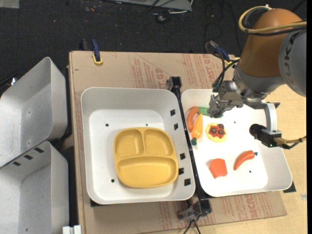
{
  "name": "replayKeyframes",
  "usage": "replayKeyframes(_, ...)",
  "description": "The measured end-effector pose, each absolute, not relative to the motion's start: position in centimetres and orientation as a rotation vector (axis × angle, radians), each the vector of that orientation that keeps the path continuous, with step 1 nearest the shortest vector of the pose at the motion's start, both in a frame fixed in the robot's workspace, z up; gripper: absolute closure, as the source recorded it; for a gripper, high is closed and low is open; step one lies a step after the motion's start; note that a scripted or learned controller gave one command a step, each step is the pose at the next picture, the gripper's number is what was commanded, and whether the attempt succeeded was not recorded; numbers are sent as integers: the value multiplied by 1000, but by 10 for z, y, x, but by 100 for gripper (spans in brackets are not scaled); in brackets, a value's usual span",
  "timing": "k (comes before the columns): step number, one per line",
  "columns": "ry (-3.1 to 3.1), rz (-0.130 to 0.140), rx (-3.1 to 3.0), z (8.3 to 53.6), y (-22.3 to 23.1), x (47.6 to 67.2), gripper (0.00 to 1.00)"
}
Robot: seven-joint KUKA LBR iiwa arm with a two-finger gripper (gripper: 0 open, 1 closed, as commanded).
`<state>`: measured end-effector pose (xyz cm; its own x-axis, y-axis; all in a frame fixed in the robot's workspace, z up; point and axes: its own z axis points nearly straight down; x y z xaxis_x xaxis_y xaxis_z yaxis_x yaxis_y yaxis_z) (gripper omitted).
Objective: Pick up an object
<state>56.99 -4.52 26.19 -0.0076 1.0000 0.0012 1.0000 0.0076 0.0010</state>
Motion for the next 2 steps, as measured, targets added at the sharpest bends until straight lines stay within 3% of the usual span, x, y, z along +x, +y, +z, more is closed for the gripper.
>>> replayKeyframes(2, -2230, -2, -2213, 245, 59, 586, 100)
